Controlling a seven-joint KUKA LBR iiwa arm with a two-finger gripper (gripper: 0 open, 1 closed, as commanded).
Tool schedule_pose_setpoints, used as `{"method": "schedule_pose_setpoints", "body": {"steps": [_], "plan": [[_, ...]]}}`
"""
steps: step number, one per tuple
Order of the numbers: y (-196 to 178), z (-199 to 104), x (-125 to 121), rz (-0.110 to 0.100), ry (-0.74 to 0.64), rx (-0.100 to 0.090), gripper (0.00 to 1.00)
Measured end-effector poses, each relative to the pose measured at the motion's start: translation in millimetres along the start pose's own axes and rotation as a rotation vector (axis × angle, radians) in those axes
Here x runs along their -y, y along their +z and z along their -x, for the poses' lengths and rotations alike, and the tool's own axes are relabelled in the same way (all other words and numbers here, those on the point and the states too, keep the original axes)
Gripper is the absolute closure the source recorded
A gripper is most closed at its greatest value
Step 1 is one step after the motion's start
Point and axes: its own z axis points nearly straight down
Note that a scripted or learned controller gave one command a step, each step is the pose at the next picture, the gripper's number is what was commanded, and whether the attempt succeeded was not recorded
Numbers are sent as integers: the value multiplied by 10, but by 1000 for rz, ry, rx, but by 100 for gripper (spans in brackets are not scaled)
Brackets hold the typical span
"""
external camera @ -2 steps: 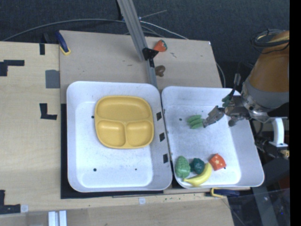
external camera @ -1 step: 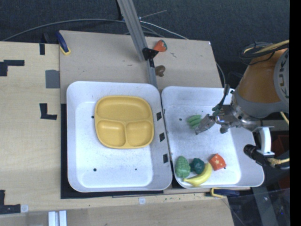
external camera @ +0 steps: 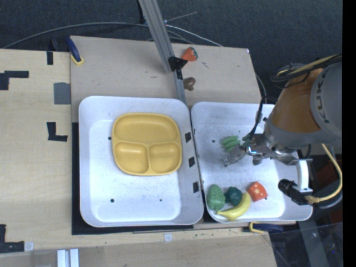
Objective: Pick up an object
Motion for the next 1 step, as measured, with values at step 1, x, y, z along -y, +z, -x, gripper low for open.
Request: {"method": "schedule_pose_setpoints", "body": {"steps": [1], "plan": [[-124, -2, -9, 4, -1, 0, 100]]}}
